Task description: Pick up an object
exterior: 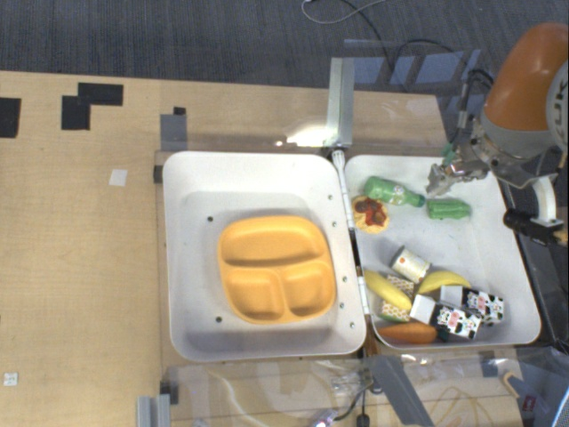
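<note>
Hung over the right bin's far part, claw (442,178) state untellable, green bottle (394,192) just left, long axis left-right, green pepper (448,209) just nearer.

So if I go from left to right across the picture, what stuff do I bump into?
Left white bin → yellow tray → pizza toy → green bottle → gripper → orange-banded arm.

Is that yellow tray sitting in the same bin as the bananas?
No, the yellow tray lies alone in the left bin, while the bananas lie in the right bin.
</note>
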Robot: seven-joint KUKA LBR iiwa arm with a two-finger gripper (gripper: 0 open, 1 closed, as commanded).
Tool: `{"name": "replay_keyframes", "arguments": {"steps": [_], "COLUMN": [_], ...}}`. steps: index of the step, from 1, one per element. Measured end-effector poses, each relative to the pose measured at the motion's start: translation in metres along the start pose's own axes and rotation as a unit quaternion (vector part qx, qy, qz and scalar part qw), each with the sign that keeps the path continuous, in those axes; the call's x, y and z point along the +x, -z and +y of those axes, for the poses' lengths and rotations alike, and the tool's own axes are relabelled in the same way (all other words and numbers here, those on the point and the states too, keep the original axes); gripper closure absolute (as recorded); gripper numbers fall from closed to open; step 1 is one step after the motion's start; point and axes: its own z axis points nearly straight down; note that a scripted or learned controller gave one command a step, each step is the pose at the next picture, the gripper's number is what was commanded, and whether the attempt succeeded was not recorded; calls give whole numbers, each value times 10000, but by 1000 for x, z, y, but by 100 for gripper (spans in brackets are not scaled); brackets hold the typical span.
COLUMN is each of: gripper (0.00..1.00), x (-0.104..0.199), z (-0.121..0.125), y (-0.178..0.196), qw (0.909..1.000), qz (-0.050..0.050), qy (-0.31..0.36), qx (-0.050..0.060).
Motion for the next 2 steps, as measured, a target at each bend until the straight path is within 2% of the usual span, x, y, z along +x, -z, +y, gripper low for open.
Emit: {"name": "replay_keyframes", "arguments": {"steps": [1, 2], "gripper": [100, 100], "x": [-24, 3], "z": [-79, -53], "y": [29, 28], "qw": [9964, 9831], "qz": [0, 1], "qy": [842, -1829], "qx": [9, 17]}}
